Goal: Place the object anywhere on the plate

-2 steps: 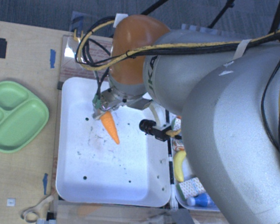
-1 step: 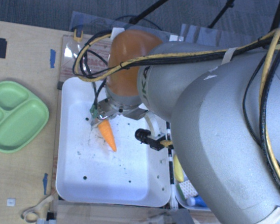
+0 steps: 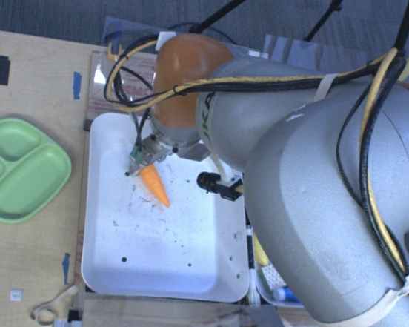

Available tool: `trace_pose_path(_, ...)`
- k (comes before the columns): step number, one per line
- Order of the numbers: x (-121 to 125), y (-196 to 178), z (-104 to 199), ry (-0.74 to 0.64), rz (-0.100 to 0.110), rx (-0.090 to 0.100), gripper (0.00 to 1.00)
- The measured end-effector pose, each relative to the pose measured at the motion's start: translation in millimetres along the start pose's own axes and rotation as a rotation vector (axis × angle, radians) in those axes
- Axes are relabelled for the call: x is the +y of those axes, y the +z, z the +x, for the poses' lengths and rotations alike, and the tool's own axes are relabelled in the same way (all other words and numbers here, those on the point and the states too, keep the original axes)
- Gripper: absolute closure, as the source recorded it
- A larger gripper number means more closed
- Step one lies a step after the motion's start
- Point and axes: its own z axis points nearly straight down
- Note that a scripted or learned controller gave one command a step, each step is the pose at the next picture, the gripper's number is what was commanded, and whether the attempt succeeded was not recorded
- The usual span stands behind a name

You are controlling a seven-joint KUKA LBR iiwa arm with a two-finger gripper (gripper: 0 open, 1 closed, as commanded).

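A toy carrot (image 3: 154, 185) lies in the white bin (image 3: 176, 267) at frame centre, its green top at the gripper (image 3: 141, 155); whether the gripper is apart or together cannot be told. The green sectioned plate (image 3: 14, 170) sits at left on the desk (image 3: 35, 84). No writing is legible.

Arm (image 3: 324, 160): bulky, smooth grey cylindrical links. Orange band (image 3: 186, 74) caps the wrist. Black and yellow cables (image 3: 275, 80) loop over the casing; a white strap (image 3: 364, 315) wraps the link at 4 o'clock.
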Motion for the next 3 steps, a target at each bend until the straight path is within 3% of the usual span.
trace_pose_path(1, -0.1, 0.2, -0.4, 0.000, -0.001, -0.001, 0.00)
trace_pose_path(2, -16.0, -0.2, 11.0, 0.437, 0.001, 0.001, 0.00)
trace_pose_path(3, -15.3, -10.8, 11.3, 0.436, 0.001, 0.000, 1.00)
